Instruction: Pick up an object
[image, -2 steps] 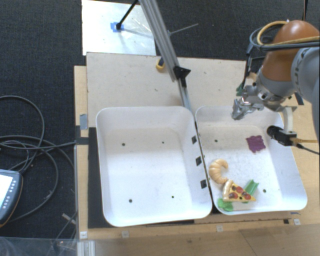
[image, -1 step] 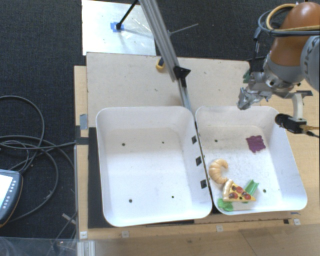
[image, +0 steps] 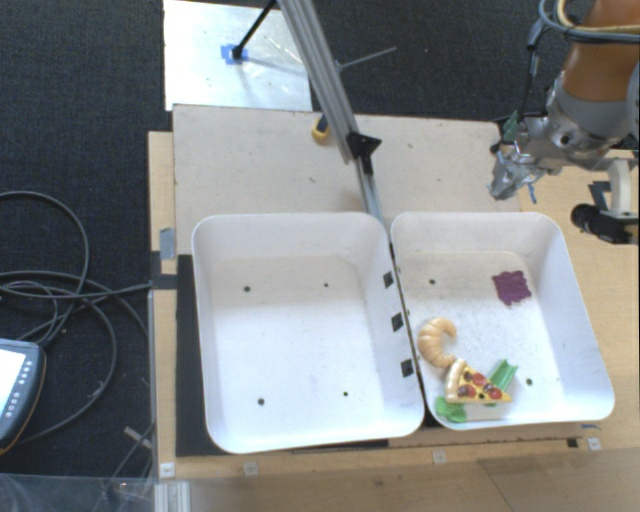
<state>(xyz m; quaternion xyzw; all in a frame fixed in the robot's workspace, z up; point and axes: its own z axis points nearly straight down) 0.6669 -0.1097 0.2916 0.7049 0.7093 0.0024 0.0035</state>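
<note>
Purple piece (image: 511, 288) below gripper (image: 506, 186), apart

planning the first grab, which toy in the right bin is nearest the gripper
The purple piece. It lies alone toward the bin's far side, closest to the gripper; the croissant and pizza slice cluster at the near edge.

Floor (image: 80, 100): dark carpet, fine weave; runs along left and top of view
Bench (image: 260, 160): pale tan board, speckled; wooden edge strip at bottom
Cables (image: 70, 290): black, looped on the carpet at left
Screen device (image: 15, 385): lower left, on the carpet; grey casing, lit display
Pole (image: 330, 80): grey metal, slanting from the top down to the bench; black clamp low on it
Sheet (image: 235, 55): pale, glossy, on the floor beyond the bench; blue scrap on it
</note>
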